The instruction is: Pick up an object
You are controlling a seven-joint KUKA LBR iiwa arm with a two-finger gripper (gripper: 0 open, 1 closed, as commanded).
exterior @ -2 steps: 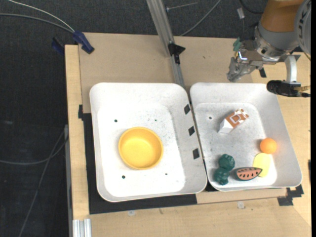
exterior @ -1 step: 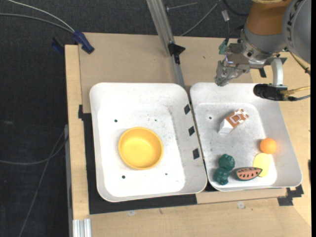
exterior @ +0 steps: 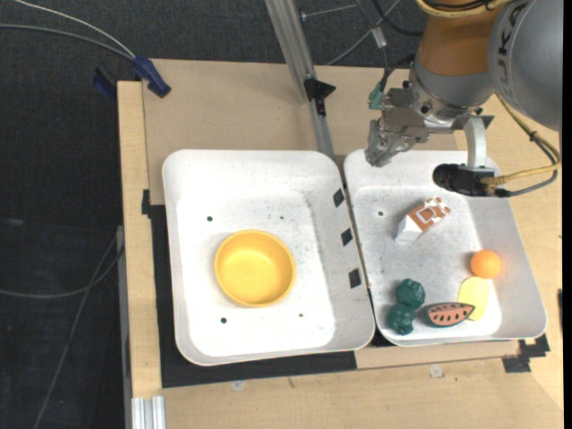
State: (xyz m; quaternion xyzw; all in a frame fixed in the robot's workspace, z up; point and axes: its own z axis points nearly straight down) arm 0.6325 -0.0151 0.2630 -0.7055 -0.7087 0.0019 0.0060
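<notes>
The arm's upper links are cut off at the top right edge. The gripper [exterior: 382,147] hangs over the far left corner of the right bin [exterior: 509,239]; whether it is open or closed cannot be told, and nothing shows in its grasp. The small white and orange carton [exterior: 424,219] bears print too small to read; it lies near the bin's middle, apart from the gripper. An orange ball [exterior: 485,264], a yellow block [exterior: 476,297], a watermelon slice [exterior: 448,314] and a green broccoli toy [exterior: 406,305] sit along the near edge. A yellow bowl [exterior: 255,267] rests in the left bin [exterior: 197,186].

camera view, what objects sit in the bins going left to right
yellow bowl → green toy → white and orange block → watermelon slice → orange ball
</notes>
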